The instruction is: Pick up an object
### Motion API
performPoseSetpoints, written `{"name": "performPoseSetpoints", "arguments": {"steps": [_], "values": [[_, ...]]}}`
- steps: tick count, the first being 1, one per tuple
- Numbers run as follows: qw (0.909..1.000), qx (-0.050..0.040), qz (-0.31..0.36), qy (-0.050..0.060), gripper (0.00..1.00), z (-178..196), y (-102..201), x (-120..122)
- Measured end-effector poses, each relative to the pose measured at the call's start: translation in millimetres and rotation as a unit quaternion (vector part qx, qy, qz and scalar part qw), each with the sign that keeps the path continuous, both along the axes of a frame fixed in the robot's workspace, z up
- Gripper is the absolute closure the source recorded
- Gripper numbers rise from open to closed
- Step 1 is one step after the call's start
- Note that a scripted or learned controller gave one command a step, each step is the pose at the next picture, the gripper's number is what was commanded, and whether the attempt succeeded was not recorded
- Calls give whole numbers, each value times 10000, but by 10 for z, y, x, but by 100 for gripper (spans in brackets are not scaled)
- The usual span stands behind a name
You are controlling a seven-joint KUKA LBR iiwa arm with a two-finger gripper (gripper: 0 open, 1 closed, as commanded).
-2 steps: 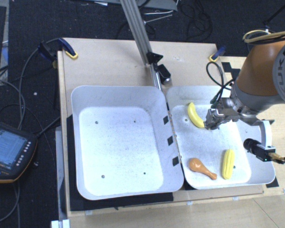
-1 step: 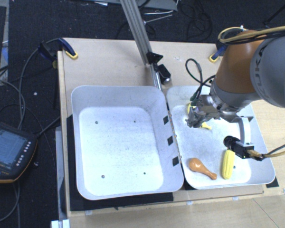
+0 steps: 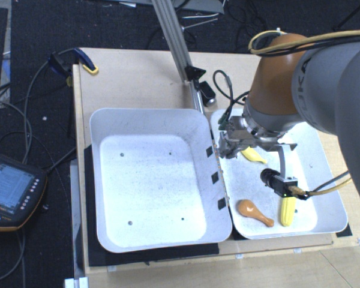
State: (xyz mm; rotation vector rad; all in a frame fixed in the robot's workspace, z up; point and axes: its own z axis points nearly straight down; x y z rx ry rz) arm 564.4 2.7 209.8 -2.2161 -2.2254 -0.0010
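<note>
Near the left wall of the right bin (image 3: 324,224), the gripper (image 3: 228,146) is hovering beside a banana (image 3: 252,155), seemingly lining up a grasp; its grip state is hidden, so I cannot tell

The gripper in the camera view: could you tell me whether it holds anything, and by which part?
It cannot be told. The gripper hangs low over the right bin beside a yellow banana-like piece, and the arm's wrist hides its tip.
</note>
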Motion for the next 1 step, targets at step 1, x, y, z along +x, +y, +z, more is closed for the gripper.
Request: {"name": "performPoseSetpoints", "arguments": {"steps": [1], "values": [[10000, -2, 6, -8, 100, 223, 554, 13]]}}
